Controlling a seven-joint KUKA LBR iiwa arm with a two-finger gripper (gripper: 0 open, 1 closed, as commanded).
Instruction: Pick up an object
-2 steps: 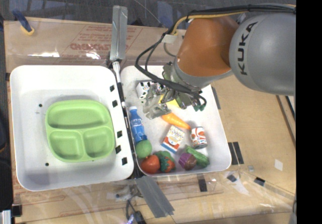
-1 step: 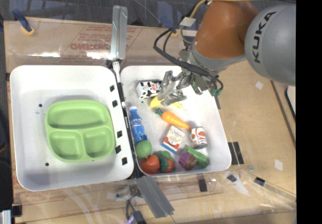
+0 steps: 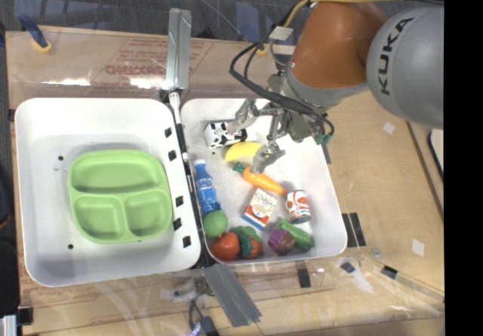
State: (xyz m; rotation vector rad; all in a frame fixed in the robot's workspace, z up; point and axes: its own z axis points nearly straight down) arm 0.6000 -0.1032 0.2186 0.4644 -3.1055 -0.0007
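My gripper (image 3: 258, 135) hangs low over the back of the right bin (image 3: 332, 198), fingers spread apart and open. One finger (image 3: 244, 113) stands beside a black-and-white cow toy (image 3: 219, 134). The other finger (image 3: 270, 152) touches down at the right end of a yellow banana (image 3: 241, 151). Nothing sits between the fingers. In front of them lie an orange carrot (image 3: 263, 180), a blue bottle (image 3: 204, 185), a small carton (image 3: 260, 208) and a red-and-white can (image 3: 299, 208).
Along the right bin's front wall sit a green fruit (image 3: 215, 222), a red tomato (image 3: 225, 247) and a purple vegetable (image 3: 281, 240). The left bin (image 3: 38, 138) holds a green divided plate (image 3: 119, 195). Black cables (image 3: 249, 74) loop off the wrist.
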